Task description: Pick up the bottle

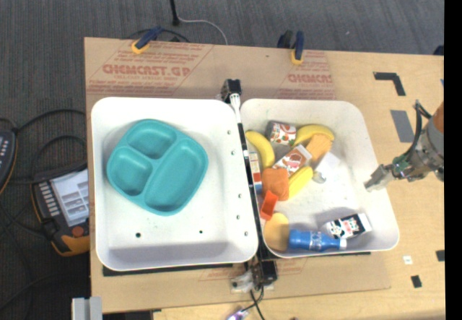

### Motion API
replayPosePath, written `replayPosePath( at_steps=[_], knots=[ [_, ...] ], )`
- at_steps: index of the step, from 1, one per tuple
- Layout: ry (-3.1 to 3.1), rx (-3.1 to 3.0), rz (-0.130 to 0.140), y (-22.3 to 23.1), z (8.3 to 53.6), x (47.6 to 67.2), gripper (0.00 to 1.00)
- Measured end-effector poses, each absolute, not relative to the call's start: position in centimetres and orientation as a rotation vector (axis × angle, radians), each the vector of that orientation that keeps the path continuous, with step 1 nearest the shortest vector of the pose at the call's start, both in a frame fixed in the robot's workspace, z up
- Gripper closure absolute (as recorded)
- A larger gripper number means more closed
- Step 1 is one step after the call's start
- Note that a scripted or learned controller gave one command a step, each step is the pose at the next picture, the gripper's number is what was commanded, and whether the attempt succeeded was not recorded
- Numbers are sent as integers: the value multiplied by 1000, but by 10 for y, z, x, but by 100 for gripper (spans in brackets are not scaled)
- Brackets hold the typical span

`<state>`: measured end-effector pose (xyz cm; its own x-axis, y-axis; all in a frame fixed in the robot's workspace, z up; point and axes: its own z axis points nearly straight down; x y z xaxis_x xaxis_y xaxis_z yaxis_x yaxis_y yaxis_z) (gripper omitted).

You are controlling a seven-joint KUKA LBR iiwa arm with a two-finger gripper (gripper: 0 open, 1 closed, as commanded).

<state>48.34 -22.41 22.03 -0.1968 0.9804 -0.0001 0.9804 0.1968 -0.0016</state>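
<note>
Gripper (378, 180): at the right rim of the right bin (375, 160), reaching in from the view's right. Whether its tips are apart or together cannot be told at this size; nothing shows between them.

Milk carton (348, 227): small, black and white, lying on the bin floor below and slightly left of the gripper, apart from it.

Bottle (312, 240): blue, lying on its side against the bin's front wall, touching the carton's left end; below and left of the gripper, well apart from it.

Round yellow piece (275, 226): at the bottle's left end, touching it.

Cluster of toy food, left of the gripper across bare bin floor: banana (315, 131) at the top, a printed carton (283, 131) beside it, a red-and-white box (293, 161), an orange piece (275, 183), a second banana (261, 148) along the bin's left wall.

Left bin (115, 235): farthest from the gripper, holding a teal divided plate (157, 165).

Bench (339, 69): brown board under both bins.
</note>
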Motion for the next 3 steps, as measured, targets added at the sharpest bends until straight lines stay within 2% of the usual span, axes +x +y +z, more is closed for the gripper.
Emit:
replayPosePath(
  at_steps=[3],
  knots=[
    [-2435, -1993, 1, -224, 250, 486, 100]
  ],
)
